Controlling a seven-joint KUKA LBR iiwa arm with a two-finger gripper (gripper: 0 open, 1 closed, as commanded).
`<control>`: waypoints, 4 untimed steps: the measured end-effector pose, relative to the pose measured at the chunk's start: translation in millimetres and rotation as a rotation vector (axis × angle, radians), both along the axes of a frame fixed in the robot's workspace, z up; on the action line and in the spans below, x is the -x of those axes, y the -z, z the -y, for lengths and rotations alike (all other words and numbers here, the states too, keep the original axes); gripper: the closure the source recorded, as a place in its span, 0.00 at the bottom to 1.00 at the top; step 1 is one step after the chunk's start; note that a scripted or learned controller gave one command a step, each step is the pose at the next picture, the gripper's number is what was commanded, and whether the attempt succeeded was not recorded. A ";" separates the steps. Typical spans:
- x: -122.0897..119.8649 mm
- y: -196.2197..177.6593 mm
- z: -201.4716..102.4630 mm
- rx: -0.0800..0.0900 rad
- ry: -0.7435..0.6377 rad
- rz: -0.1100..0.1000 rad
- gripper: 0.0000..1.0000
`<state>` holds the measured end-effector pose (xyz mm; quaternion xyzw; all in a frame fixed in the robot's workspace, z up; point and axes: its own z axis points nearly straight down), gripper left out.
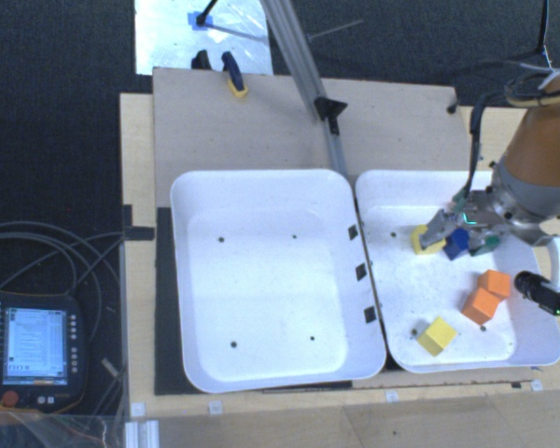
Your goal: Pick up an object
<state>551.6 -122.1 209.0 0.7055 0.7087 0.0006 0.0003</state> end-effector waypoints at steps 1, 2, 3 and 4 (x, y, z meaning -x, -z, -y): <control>0.0 -0.2 0.1 0.000 0.001 0.001 0.00; 1.9 61.9 3.4 0.000 0.003 -0.005 0.00; 2.2 105.4 3.1 0.000 0.002 -0.005 0.00; 0.3 92.0 3.6 0.001 0.000 0.002 1.00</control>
